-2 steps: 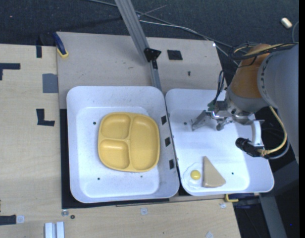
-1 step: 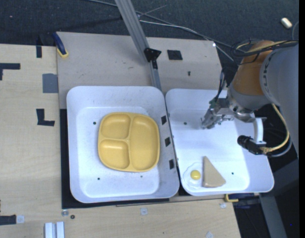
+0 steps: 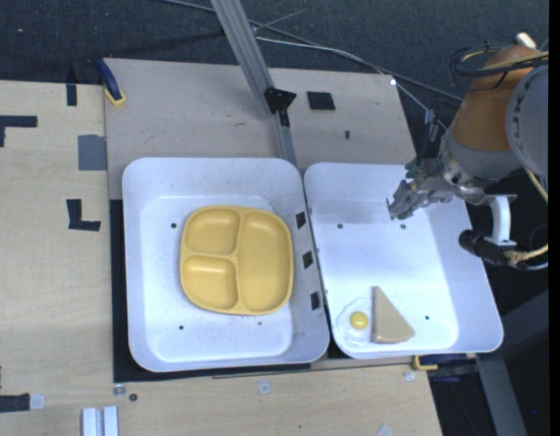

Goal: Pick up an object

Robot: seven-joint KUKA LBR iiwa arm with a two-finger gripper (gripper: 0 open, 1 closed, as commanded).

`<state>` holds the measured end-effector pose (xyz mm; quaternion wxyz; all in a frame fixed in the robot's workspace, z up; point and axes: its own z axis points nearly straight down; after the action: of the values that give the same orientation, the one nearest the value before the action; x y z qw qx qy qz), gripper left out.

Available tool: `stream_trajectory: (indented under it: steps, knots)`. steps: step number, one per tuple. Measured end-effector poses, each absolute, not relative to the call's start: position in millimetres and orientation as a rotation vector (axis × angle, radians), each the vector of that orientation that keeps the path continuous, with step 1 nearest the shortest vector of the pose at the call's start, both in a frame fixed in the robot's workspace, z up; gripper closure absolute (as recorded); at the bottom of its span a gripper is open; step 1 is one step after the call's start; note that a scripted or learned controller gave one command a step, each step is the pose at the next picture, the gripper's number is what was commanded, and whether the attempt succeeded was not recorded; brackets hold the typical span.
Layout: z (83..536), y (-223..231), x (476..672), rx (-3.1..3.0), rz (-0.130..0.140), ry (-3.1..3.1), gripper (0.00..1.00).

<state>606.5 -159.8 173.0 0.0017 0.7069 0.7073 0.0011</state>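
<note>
The bench [image 3: 207,107] carries two shallow white bins side by side. The left bin [image 3: 144,243] holds a yellow divided plate [image 3: 235,260], lying flat near its middle. The right bin [image 3: 444,271] holds two small things in its near corner: a tan wedge [image 3: 388,318] and, just beside it on the left, what looks like a fried egg toy [image 3: 356,321], a yellow spot on a white patch. Both lie close to the bin's front wall, well apart from the arm.

The gripper [image 3: 400,205] hangs over the far part of the right bin, tilted down and leftward, with nothing seen between its tips. Whether it is apart or together I cannot tell; the detail is too small.

Judgement: no object is taken yet. The gripper stands above bare bin floor, so a grasp would call for travel toward the near corner.
</note>
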Motion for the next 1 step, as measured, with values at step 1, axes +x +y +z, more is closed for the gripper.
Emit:
stream_trajectory:
  steps: [1]
  knots:
    - [222.6,-159.3,607.6,2.217,0.004,2.221,1.00]
